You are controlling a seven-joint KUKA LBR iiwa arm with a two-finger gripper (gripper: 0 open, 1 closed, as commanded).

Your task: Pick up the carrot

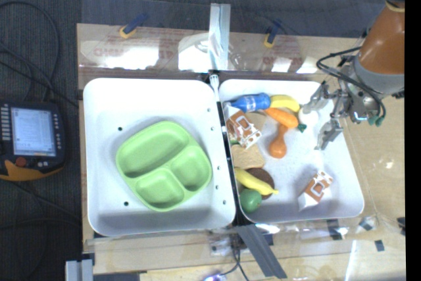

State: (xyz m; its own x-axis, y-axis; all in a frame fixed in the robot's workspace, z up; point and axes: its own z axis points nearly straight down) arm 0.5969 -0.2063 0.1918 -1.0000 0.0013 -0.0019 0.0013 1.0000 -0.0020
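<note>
- Hovering over the right bin's point(342, 207) far-right part, the gripper point(327, 116) hangs with its fingers spread and nothing between them.
- Left of it and close by lies the carrot point(285, 117), in the bin's upper middle, just below a yellow banana point(285, 102).
- Its long axis runs roughly left-right, sloping slightly down toward the gripper, green tip nearest.
- An orange spoon-like toy point(279, 142) touches or overlaps its underside; which one, I cannot tell.

Grey arm point(378, 72) w/ orange band point(387, 39), black cables looping by wrist, pale metal jaws (green bit on side).
</note>
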